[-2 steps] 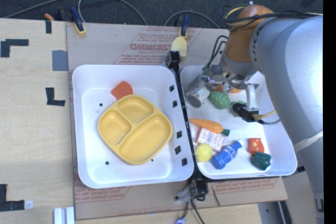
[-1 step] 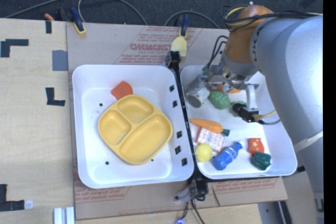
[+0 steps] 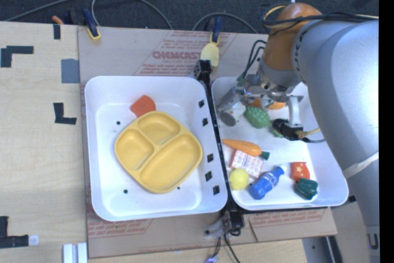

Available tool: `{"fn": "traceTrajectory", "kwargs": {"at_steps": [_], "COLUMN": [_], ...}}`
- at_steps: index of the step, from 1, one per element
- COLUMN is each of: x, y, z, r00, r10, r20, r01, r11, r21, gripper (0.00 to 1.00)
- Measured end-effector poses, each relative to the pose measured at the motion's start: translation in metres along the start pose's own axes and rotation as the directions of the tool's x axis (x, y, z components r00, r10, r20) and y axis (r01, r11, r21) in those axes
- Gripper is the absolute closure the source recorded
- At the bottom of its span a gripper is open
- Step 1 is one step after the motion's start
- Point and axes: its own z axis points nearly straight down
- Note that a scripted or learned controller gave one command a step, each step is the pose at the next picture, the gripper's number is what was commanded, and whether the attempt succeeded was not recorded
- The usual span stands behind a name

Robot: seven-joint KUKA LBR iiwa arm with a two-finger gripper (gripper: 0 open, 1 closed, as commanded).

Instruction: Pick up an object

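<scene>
Two fingers hang low in the right bin's far left corner, just beside a green lumpy toy; whether they are spread or closed cannot be told. Nearer lie a carrot, a yellow lemon and a blue bottle. Across the divider, the left bin carries a yellow sectioned plate.

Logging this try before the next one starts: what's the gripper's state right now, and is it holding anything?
Gripper: low in the right bin, just above the green toy; open or shut cannot be told, and no object is seen held.
</scene>
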Motion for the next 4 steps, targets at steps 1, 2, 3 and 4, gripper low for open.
{"fn": "traceTrajectory", "kwargs": {"at_steps": [1, 2, 3, 4], "x": [-0.003, 0.001, 0.002, 0.002], "y": [-0.014, -0.005, -0.014, -0.028], "z": [-0.001, -0.001, -0.001, -0.001], "r00": [1.000, 1.000, 1.000, 1.000], "r10": [-0.004, -0.002, -0.002, -0.003], "r20": [-0.005, 0.001, -0.001, -0.002], "r01": [0.004, 0.003, 0.002, 0.003], "r11": [1.000, 1.000, 1.000, 1.000], "r21": [-0.017, -0.013, -0.018, -0.017], "gripper": [0.00, 0.00, 0.00, 0.00]}}
